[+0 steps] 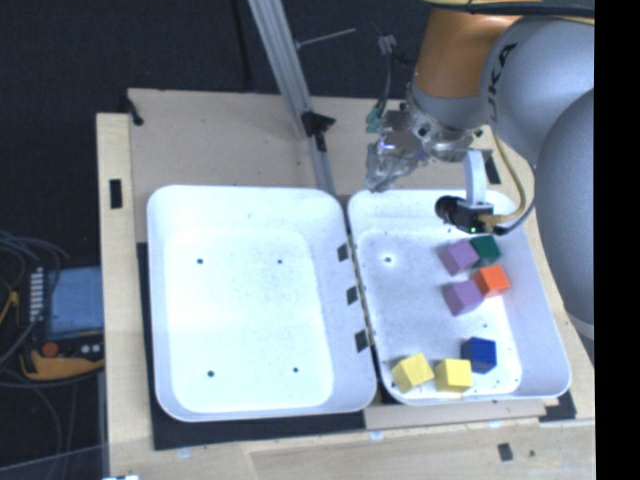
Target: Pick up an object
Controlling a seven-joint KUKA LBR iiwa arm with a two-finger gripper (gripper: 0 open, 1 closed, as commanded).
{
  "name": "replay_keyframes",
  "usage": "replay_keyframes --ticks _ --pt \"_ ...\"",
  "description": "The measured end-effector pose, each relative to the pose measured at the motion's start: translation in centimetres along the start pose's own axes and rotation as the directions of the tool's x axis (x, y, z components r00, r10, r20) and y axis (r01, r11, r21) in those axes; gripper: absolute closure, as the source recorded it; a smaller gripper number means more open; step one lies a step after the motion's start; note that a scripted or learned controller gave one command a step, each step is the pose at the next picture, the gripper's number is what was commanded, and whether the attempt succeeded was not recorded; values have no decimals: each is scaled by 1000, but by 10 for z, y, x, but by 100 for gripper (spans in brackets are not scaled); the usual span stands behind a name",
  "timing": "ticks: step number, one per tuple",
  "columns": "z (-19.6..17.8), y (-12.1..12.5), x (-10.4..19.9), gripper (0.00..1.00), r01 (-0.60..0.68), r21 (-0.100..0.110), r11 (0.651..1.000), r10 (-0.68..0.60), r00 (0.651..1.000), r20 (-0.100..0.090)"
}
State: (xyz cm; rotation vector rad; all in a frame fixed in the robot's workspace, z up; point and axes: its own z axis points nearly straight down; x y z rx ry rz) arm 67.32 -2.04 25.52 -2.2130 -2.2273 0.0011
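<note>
Several small blocks lie in the right bin (400,298). Along its right side are a purple block (460,256), a green block (487,247), an orange block (492,281) and a second purple block (462,296). A blue block (480,353) and two yellow blocks (412,371) (454,374) rest near the front wall. My gripper (385,171) hangs over the bin's far left corner, well apart from all the blocks. No block is seen in it.
The left bin (250,298) sits beside the right one, with clips along the shared edge. A slanted metal rail (290,78) rises behind the bins. A black cable part (452,210) hangs by the wrist over the right bin's far side.
</note>
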Motion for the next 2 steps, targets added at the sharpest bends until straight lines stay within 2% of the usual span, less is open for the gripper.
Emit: replay_keyframes --ticks 2 --pt "10 4 88 100 -1 -4 1000 1 1000 1"
